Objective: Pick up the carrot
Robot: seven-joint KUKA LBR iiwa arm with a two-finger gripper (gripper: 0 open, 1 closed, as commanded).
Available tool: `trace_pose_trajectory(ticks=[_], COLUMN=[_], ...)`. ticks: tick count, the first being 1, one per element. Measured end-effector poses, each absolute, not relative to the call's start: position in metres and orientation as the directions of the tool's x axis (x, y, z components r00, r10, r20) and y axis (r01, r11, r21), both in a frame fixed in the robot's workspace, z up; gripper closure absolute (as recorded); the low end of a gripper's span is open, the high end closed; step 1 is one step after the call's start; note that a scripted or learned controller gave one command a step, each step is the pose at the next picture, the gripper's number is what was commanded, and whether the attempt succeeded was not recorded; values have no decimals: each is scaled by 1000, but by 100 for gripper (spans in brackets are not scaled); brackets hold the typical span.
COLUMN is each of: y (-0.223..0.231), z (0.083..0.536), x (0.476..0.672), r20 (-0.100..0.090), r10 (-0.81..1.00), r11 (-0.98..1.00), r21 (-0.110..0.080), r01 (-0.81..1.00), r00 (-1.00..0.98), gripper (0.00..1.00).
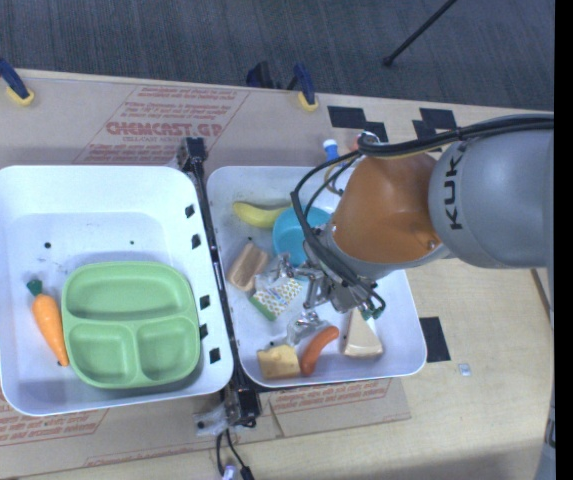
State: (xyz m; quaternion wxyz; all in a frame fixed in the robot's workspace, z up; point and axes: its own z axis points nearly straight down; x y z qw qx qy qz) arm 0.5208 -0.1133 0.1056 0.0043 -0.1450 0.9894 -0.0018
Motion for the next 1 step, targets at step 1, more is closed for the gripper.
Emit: trace_pose_trajectory(ticks=[1], y=[-212], z=[114], x=[501], r20=[2], r10=[-614], r11=[789], r21=[-1], r01=[-614], r00=[-789], gripper=[0])
